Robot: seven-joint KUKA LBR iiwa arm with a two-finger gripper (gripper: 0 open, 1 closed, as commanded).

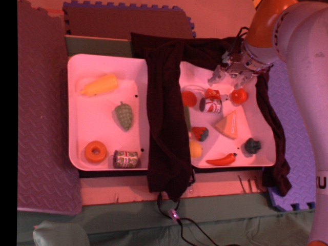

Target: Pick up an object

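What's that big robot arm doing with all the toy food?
The grey arm's gripper hangs over the right bin, above a small can and a red tomato. Nothing shows between its fingers, so it hasn't picked anything up. The left bin holds a yellow pepper, a doughnut and another can.

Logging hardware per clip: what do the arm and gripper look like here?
A thick grey arm with an orange band above the wrist. The gripper is a small grey metallic unit with dark cables at its base.
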